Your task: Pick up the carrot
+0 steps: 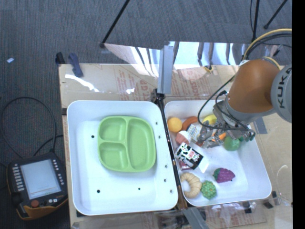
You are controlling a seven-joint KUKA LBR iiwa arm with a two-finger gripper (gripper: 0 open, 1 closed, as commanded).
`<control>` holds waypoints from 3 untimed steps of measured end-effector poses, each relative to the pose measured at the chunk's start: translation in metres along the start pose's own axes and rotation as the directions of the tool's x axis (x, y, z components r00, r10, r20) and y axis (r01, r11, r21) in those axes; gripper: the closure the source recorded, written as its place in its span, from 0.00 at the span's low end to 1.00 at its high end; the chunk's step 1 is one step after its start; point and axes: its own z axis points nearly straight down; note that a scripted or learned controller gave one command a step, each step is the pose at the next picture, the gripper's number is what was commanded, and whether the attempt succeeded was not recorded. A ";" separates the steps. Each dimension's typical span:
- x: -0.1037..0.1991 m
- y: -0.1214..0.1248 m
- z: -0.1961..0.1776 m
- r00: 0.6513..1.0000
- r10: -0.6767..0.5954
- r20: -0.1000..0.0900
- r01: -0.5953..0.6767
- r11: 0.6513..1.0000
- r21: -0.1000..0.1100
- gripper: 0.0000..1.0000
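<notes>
Hiding most of carrot (191, 122): tool (209, 138), finger state unclear

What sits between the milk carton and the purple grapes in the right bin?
In the camera view, only bare white bin floor lies between the milk carton and the grapes.

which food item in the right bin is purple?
The grapes, near the bin's front right. The items beside them are a green ball and a tan pastry.
</notes>
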 end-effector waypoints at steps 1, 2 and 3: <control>-0.007 -0.025 -0.140 0.994 -0.111 -0.013 0.110 0.994 -0.012 1.00; 0.053 -0.027 -0.041 0.993 -0.116 -0.008 0.115 0.993 -0.006 1.00; 0.042 -0.014 0.012 0.895 -0.445 -0.008 0.445 0.895 -0.014 1.00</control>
